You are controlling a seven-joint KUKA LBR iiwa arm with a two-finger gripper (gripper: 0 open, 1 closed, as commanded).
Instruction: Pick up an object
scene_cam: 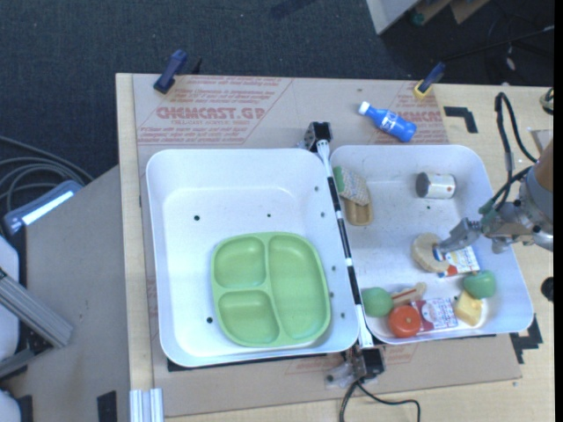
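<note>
My gripper (pixel 471 231) reaches in from the right and hangs over the right bin (pixel 396 161), near its right wall. Just below it lie a white, red and blue packet (pixel 457 260) and a tan round piece (pixel 427 251). Further toward the front are a green ball (pixel 479 283), a yellow chunk (pixel 471 309), a red tomato (pixel 405 321), a second green ball (pixel 376 301) and a red and white packet (pixel 436 311). A grey and white cylinder (pixel 435 185) lies at the back. I see nothing held in the gripper.
A tan sponge-like item (pixel 354 197) rests against the divider between the bins. The left bin (pixel 176 192) holds a green divided plate (pixel 268 288). A blue bottle (pixel 388 121) lies on the bench behind the right bin. Cables run along the right edge.
</note>
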